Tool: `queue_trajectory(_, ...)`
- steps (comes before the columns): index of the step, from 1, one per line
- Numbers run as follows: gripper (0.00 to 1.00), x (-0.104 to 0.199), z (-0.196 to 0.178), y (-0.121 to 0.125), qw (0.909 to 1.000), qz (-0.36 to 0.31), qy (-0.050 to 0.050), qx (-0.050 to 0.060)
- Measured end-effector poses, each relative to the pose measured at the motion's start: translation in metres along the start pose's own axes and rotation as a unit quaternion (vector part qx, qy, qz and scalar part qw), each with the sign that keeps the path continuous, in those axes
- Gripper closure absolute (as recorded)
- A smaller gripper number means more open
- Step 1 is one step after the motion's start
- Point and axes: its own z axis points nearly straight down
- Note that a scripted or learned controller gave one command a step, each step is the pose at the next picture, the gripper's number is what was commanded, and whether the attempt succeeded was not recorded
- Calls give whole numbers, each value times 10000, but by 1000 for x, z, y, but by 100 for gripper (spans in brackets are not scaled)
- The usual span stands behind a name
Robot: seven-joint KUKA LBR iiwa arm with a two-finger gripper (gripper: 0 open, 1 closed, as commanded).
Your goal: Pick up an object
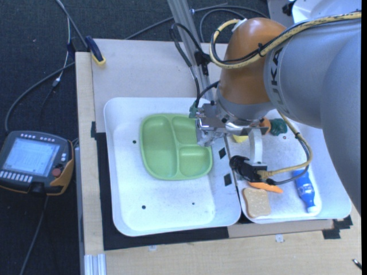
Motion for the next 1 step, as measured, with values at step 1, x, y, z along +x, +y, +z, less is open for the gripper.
queue_trajectory(1,100,-6,1,9,10000,30,-8,-15)
